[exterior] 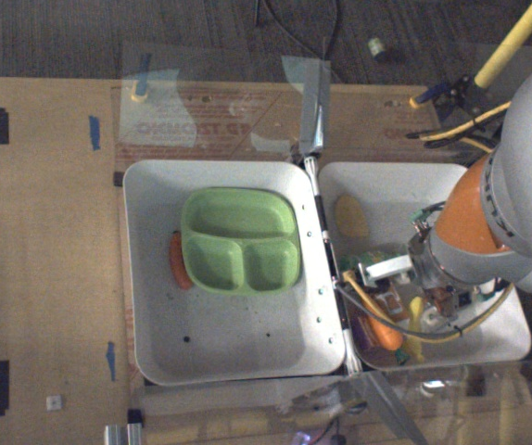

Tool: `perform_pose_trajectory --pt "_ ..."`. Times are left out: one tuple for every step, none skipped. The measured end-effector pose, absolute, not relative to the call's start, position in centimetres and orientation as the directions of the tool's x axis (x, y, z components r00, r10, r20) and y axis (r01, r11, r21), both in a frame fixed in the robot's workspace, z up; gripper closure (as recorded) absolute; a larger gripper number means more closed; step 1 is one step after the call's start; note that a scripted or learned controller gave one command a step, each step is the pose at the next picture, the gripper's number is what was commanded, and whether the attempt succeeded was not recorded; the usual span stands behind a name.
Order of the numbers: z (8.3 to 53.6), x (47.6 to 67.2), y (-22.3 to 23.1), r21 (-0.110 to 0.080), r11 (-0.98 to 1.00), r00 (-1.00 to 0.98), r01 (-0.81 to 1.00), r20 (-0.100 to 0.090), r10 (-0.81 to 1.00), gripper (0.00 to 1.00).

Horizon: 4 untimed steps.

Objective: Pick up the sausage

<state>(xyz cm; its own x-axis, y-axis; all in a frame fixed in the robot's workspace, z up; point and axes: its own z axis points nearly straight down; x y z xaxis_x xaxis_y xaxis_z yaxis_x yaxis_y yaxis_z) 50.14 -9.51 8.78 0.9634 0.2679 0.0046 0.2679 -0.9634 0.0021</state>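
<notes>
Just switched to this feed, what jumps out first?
The green divided tray sits in the left bin, with an orange-red sausage lying against the tray's left edge. The grey arm with its orange band hangs over the right bin, above a clutter of toy food.

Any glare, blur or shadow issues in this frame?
Camera view: lighting even and soft, white left bin not blown out; slight overall softness; arm hides much of the right bin and darkens the clutter beneath; sausage half tucked under the green tray.
</notes>
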Motion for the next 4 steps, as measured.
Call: perform_pose_trajectory --pt "8.8 60.2 -11.2 0.002 -0.918 0.918 0.396 0.003 0.396 0.0" --pt "21.4 52.6 -15.9 -0.002 -0.93 0.93 0.367 -0.002 0.367 0.0" --pt "38.1 53.8 -20.4 -0.001 -0.972 0.972 0.235 -0.002 0.235 0.0" --pt "31.1 59.9 -22.0 -0.003 -0.979 0.979 0.205 -0.004 0.205 0.0"
